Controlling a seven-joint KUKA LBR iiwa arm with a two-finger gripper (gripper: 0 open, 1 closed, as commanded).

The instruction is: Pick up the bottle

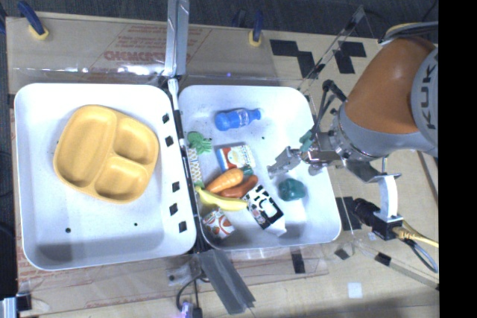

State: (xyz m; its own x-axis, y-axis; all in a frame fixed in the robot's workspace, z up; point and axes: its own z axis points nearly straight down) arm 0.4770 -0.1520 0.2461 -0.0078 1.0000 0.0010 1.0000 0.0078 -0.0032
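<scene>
Bottle (237, 118) lies flat in the right bin (317, 223), long axis left-right in view, cap toward the arm. It sits up-left of the gripper (285, 160), well apart. Jaws' opening: can't tell; no object visibly between them.

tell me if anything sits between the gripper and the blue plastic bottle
Nothing visible does. The blue plastic bottle lies alone near the right bin's far wall, with bare white floor between it and the gripper.

Blue bottle (237, 118) lying in right bin (195, 104) (upper part); gripper (285, 160) nearby.
</scene>
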